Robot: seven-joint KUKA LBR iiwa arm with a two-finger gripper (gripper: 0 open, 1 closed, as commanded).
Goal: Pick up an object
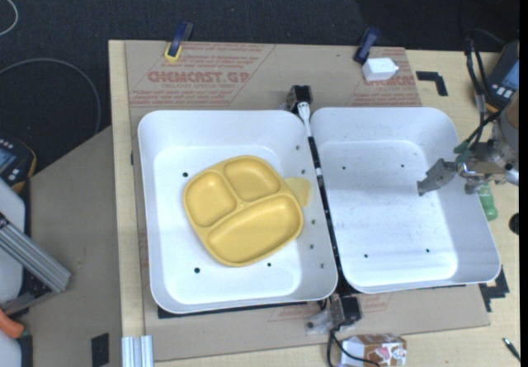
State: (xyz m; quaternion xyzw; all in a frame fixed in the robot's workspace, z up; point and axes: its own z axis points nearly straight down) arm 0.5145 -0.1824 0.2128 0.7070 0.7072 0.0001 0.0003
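Camera view: yellow three-compartment tray (242, 210) lies in the left bin (157, 192); my hand (437, 177), over the right bin (396, 275), perhaps apart—I cannot tell. Cardboard-covered worktop (247, 68), dark floor (66, 2).

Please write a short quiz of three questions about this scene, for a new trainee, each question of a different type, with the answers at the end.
1. True or false: the yellow divided plate lies in the right bin.
2. Multiple choice: the end effector is seen over
A. the left bin
B. the right bin
C. the cardboard sheet
3. Short answer: how many compartments does the yellow divided plate have?

Key
1. False. It lies in the left bin.
2. B. It is seen near that bin's right side, far from the plate.
3. Three: two smaller ones and one larger.
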